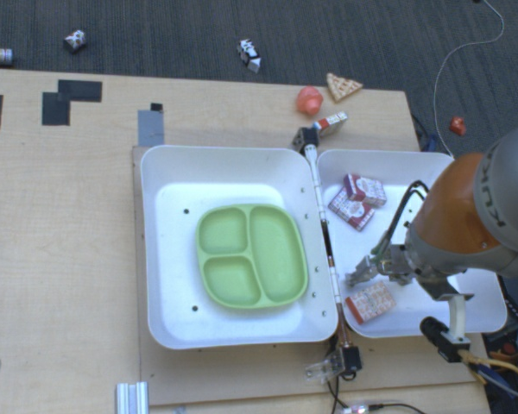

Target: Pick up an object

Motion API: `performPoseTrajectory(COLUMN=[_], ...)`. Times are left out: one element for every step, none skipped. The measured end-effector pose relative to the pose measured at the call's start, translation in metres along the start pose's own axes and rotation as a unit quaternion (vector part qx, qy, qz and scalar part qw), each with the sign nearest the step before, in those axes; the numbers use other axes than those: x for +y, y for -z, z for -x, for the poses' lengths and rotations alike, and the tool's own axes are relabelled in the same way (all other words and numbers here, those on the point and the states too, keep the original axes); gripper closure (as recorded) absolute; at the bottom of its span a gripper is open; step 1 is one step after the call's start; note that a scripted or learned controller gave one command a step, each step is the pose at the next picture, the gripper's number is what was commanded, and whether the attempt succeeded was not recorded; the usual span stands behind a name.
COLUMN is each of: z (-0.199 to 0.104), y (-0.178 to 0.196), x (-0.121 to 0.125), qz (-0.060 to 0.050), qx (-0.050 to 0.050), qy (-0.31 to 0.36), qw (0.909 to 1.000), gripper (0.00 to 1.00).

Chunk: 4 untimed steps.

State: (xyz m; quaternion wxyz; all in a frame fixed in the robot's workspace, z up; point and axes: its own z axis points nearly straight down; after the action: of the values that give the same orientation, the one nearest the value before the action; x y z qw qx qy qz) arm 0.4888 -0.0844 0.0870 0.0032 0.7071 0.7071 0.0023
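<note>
My gripper (368, 273) hangs low in the right bin (397, 159), near its front left corner. It sits just above a tan and red packet (372, 302) that lies flat on the bin floor, and I see nothing held in it. Two red and white packets (357, 201) lie together toward the back of the same bin, apart from the gripper. The grey arm with its orange band (451, 216) covers the bin's right half.
The left bin (174, 231) holds a green divided plate (251, 256). Behind the bins on the bench lie a red ball (309, 100), a toy pizza slice (344, 85) and a small red-tipped tube (332, 122). Cables trail at the front right.
</note>
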Motion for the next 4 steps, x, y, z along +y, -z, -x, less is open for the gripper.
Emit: performPoseTrajectory(z=[-0.001,-0.001,0.007,0.007], y=[0.011,0.011,0.0,0.011], x=[0.002,0.002,0.0,0.003], qz=[0.003,0.003,0.0,0.003], qx=[0.0,0.0,0.001,0.0], qy=[0.001,0.001,0.001,0.002], qw=[1.0,1.0,1.0,1.0], gripper=[1.0,0.0,0.0,1.0])
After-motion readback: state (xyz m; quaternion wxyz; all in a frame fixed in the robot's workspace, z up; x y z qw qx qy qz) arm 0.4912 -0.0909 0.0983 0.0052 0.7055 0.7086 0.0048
